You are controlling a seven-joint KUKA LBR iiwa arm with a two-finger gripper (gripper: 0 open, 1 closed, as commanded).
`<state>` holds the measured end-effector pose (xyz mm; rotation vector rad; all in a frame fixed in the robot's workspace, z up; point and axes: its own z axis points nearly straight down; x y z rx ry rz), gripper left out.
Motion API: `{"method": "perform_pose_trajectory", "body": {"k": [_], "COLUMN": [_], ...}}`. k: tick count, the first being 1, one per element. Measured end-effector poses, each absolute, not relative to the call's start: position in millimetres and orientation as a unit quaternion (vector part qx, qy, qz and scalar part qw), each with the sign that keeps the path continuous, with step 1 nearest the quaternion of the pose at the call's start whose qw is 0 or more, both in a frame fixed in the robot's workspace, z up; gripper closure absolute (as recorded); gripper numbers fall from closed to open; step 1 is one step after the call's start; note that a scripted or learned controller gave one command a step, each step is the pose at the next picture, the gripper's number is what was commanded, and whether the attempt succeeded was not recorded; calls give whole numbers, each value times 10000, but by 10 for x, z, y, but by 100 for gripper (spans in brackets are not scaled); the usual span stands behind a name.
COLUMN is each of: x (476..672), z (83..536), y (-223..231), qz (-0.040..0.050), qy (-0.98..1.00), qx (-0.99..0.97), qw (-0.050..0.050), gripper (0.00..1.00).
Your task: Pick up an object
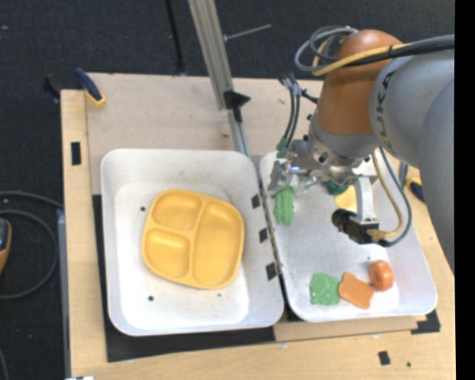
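Gripper (284,182) sits over the right bin (404,248) with a green toy (284,208) right below it; yellow divided plate (193,238) is in the left bin (119,212).

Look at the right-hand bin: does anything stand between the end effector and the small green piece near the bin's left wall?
Nothing visible does. The end effector hangs right above the small green piece, which lies by the left wall of the right bin. The other green piece, orange piece and round orange piece lie off at the near edge.
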<state>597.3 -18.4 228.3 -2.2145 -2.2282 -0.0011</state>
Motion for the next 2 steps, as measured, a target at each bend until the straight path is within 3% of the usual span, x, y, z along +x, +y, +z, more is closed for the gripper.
{"method": "perform_pose_trajectory", "body": {"k": [2], "x": [5800], "z": [2223], "y": [791], "qz": [-2], "qy": [-7097], "qx": [-7045], "qw": [8], "gripper": [100]}}
